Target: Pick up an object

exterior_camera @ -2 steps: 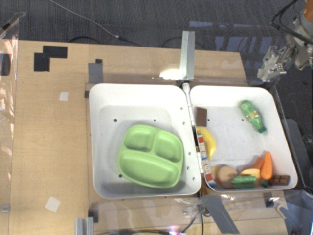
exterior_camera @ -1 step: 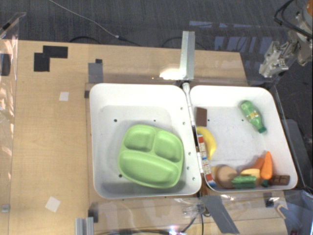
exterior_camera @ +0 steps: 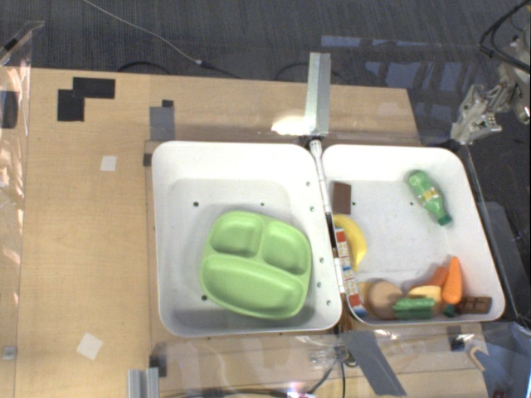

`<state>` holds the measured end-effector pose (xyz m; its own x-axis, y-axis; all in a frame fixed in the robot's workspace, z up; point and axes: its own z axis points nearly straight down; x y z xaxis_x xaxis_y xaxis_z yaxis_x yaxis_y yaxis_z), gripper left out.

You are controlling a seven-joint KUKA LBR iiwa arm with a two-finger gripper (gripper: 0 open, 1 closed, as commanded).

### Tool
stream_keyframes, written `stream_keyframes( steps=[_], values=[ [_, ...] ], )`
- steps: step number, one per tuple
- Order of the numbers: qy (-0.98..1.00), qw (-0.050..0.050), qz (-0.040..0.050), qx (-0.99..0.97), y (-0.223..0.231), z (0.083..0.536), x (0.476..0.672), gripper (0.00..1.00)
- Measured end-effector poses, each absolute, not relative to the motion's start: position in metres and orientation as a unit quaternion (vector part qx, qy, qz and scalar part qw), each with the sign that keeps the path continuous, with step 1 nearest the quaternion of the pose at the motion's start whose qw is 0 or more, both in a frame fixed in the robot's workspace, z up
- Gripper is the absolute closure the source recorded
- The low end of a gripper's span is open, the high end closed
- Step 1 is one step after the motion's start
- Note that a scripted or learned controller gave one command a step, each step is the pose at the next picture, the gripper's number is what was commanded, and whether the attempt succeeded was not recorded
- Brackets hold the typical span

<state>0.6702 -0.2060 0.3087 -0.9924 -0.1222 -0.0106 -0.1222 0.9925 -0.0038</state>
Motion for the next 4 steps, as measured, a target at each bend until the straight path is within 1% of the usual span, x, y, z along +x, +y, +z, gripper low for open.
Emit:
stream_keyframes(
  steps=[1, 2, 3, 4],
  values=[
    [0.999, 0.006, -0.0004, 0.043, -0.204, 0.306, 0.671, 1.0],
    [0.991, 0.005, 0.0, 0.131, -0.19, 0.306, 0.66, 1.0],
    [0.992, 0.012, -0.0006, 0.129, -0.189, 0.321, 0.663, 1.0],
    [0.963, 0.004, 0.0006, 0.27, -0.161, 0.301, 0.631, 1.0]
  ],
)
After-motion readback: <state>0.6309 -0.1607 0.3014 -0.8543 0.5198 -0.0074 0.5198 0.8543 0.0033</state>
